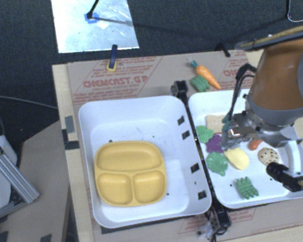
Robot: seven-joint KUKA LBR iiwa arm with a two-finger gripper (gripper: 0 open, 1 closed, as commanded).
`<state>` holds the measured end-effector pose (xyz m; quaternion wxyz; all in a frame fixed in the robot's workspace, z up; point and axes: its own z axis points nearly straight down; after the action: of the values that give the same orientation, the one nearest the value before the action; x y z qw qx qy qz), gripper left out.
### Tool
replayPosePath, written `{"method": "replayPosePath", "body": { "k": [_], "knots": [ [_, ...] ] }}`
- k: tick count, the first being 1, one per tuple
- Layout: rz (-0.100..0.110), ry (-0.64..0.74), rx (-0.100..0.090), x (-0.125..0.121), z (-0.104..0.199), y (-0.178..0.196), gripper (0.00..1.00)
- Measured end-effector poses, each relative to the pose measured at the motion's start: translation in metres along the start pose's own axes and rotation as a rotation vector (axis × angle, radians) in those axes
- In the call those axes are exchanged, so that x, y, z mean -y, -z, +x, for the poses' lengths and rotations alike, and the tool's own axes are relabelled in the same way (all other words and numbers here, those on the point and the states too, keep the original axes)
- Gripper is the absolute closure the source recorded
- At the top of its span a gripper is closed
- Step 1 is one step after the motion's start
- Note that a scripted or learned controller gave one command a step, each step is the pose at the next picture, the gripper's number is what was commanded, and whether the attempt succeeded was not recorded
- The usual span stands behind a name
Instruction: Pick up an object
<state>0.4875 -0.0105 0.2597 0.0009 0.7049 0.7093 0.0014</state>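
Arm over the right bin (227,201).
Gripper (231,135) low at frame right among toy foods, beside a purple piece (214,143); whether it is open I cannot tell. Yellow tray (129,172) in left bin (134,111).

Yellow divided tray (129,172) in left bin (134,110), end effector (231,133) over toy food in right bin (270,194)

Two white bins (133,106) sit side by side, and one yellow divided tray (129,172) lies in one. Toy foods: one carrot (207,75), four green pieces (246,187), one purple (214,143), one yellow (237,159), one cookie (267,156).
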Motion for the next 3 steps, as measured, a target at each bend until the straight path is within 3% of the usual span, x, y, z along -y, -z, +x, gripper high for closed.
{"method": "replayPosePath", "body": {
  "k": [1, 2, 3],
  "knots": [
    [0.003, 0.002, 0.0, -0.05, 0.037, -0.058, 1.0],
    [-0.015, -0.001, -0.002, 0.0, 0.017, 0.132, 1.0],
    [0.001, -0.009, 0.002, 0.0, -0.027, 0.099, 1.0]
  ]
}}
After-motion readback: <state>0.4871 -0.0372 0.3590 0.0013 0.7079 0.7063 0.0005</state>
